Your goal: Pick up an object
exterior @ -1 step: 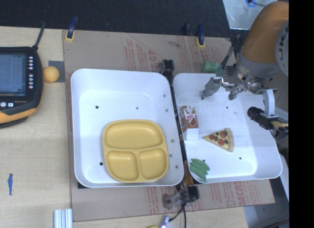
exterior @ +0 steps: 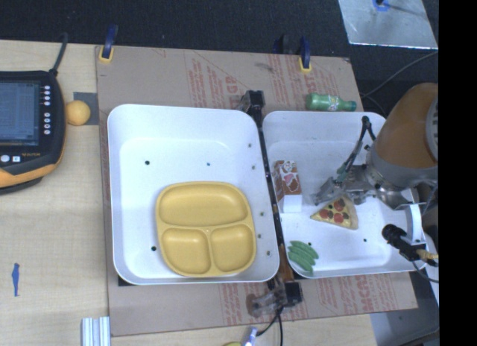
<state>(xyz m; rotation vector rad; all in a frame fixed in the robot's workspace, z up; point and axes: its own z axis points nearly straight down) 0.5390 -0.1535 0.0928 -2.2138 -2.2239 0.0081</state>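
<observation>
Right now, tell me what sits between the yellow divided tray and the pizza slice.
In the camera view, between the yellow divided tray and the pizza slice run the bins' adjoining walls, then a red-and-white packet.

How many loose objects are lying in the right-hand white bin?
3. A red-and-white packet lies by the divider, a toy pizza slice sits mid-bin beside the end effector, and a green leafy piece rests at the near-left corner. The arm may hide more.
</observation>
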